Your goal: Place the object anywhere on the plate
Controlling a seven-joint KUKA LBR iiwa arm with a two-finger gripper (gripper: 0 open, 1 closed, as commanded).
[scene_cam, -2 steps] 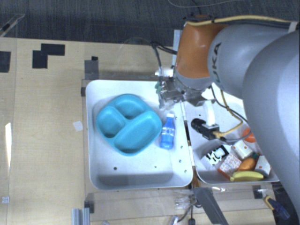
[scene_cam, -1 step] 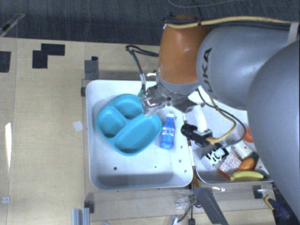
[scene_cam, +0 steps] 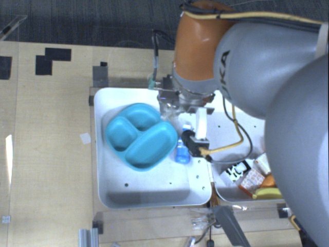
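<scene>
Gripper [scene_cam: 171, 108]: poised over the plate [scene_cam: 146, 145] rim; whether the jaws are spread or pressed together cannot be told.
Blue object [scene_cam: 182, 153]: seen just below the jaws, beside the plate.
Handling: judged light, stiff, possibly slick; best pinched across its narrow middle.

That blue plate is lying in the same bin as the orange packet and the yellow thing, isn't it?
Not quite. The camera view shows the blue plate lying in the other bin, on the view's left; the orange packet and yellow thing share the right bin.
</scene>
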